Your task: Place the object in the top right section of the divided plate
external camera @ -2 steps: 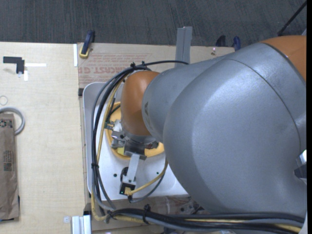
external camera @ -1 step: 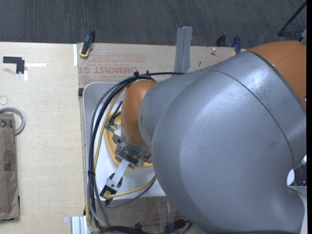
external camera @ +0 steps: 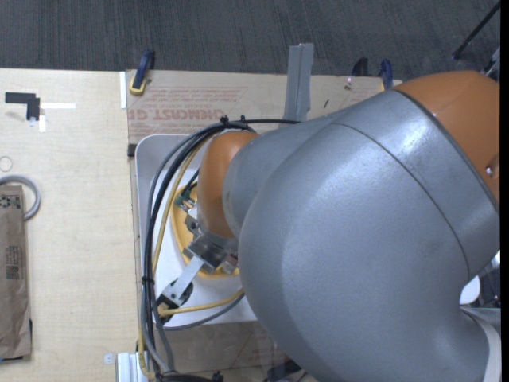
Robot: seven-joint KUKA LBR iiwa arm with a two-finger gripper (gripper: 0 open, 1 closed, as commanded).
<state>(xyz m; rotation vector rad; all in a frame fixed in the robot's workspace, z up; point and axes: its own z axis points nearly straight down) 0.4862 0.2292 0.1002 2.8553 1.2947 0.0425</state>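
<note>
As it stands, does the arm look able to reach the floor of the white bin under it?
Probably yes. The arm bends down into the white bin, its wrist low above the bare floor, with only its own cables nearby. Its bulk hides most of the bin, though.

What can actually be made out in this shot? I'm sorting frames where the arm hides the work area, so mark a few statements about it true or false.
1. The grey arm covers much of the white bin. True.
2. Black and yellow cables run along the bin's left side. True.
3. A blue and yellow clamp sits at the cardboard's bottom edge. False: it sits at the top left corner of the cardboard.
4. The band on the arm is green. False: the orange band shows above the wrist.
5. A brown paper bag lies at the left edge of the bench. True.
</note>
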